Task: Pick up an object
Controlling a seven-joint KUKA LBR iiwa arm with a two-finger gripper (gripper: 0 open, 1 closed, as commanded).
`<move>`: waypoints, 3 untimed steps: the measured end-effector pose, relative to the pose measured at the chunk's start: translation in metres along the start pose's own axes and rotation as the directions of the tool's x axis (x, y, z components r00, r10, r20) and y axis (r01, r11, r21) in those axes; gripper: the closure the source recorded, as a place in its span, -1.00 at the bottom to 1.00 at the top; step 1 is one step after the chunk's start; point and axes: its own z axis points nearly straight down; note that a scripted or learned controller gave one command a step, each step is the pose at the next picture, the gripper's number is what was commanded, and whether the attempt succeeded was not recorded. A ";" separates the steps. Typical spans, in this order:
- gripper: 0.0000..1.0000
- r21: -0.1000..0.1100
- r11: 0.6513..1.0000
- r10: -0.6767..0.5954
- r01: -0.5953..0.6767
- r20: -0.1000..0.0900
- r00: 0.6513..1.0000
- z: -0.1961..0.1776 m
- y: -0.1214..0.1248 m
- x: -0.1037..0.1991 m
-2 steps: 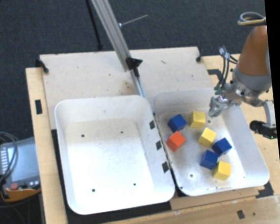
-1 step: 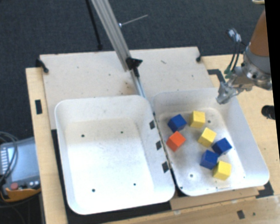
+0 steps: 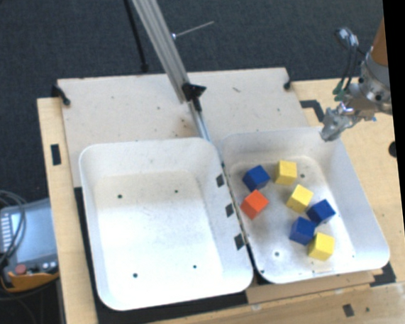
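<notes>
From the camera above the bench (image 3: 51, 129), the arm's fingers (image 3: 330, 128) sit at the far right corner of the right-hand shallow white bin (image 3: 371, 228), above its rim. They are too small and blurred to tell how far open they are, and no object shows between them. All the pickable things lie in that bin, nearer the camera than the fingers and to their left in this view. The small yellow wooden-looking cube (image 3: 286, 172) is closest to them and the small blue cube (image 3: 256, 177) sits just beyond it. The orange cube (image 3: 255, 203) lies farther off. A second yellow cube (image 3: 300, 197), two more blue cubes (image 3: 321, 210) (image 3: 302, 230) and a third yellow cube (image 3: 322, 245) trail away toward the near rim. The left-hand white bin (image 3: 158, 219) is well apart from the fingers. The cubes look light, rigid and smooth-faced, so they are likely to slip unless gripped squarely across two opposite flat faces. The orange cube stands clear of its neighbours and probably offers the easiest hold, whereas the clustered blue and yellow ones leave little room beside them.
</notes>
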 end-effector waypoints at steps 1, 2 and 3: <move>1.00 0.005 1.000 0.001 -0.001 -0.001 1.000 0.006 0.014 0.047; 1.00 0.005 1.000 0.001 -0.001 -0.002 1.000 0.005 0.012 0.099; 1.00 0.007 1.000 0.000 0.000 -0.003 1.000 0.007 0.013 0.153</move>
